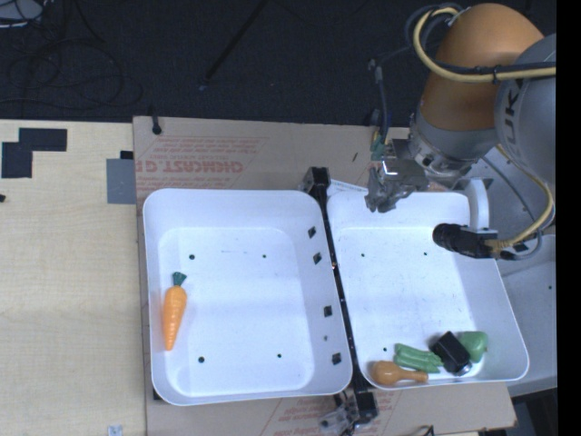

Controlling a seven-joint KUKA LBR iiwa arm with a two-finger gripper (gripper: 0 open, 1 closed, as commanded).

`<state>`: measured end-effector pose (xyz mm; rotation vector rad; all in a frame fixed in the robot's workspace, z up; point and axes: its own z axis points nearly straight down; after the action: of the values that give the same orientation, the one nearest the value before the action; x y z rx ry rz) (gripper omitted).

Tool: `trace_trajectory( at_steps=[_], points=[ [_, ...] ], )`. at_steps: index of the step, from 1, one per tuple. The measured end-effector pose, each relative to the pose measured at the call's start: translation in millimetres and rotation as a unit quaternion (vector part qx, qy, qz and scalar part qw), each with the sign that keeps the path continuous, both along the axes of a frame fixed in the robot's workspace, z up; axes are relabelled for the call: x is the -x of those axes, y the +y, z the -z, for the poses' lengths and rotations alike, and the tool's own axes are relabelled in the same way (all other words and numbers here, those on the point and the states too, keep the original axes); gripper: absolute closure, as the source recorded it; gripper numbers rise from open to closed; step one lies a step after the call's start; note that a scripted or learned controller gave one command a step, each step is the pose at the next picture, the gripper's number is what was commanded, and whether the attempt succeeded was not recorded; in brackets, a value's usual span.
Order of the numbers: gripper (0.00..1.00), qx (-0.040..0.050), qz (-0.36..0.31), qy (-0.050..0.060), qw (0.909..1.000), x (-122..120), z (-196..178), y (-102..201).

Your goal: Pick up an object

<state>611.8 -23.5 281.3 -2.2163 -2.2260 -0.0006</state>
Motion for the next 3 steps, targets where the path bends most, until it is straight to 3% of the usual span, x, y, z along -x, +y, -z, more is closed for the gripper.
trace_trajectory(
  at_steps=[1,2,3],
  points=[
    [1.0,0.0001,0.0,-0.004,1.0,-34.2,-83.4,45.3],
    [1.0,-0.0004,0.0,0.0,1.0,3.6,-132.8,101.2],
    [1.0,-0.0007,-0.001,-0.002,1.0,8.6,-206.6,162.3]
  ],
)
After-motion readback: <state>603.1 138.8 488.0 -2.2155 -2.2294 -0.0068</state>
